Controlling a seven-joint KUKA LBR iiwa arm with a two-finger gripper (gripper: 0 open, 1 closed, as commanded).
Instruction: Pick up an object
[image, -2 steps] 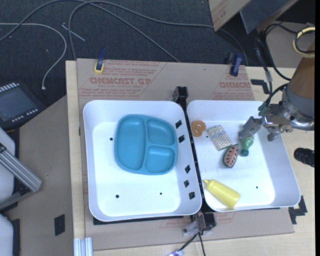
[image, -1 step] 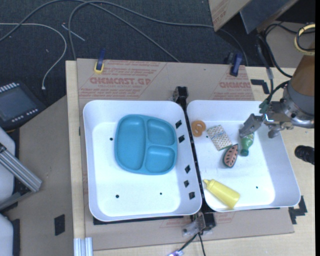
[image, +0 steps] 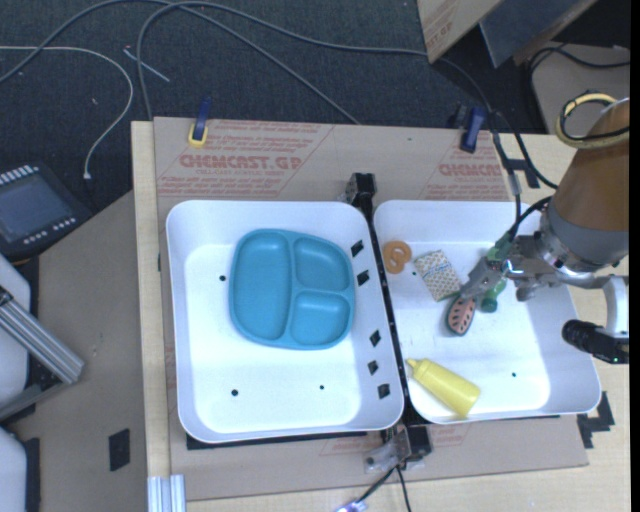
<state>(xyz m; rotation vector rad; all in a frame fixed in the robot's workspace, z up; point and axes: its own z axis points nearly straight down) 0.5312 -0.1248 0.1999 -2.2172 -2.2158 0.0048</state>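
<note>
Over the right bin (image: 530, 395), arm (image: 590, 200) angled down, gripper (image: 490, 272) low.

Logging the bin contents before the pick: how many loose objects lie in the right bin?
4: an orange ring at upper left, a patterned packet beside it, a brush-like tool mid-bin, a yellow bottle at the front. The arm may hide more.

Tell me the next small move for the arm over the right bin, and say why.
Probably a short drop straight down onto the brown oblong object. The gripper hangs at that object's upper end in the right bin, and nothing visibly sits between its fingers. The patterned packet and orange ring lie to its left, the yellow bottle nearer the front wall.
</note>
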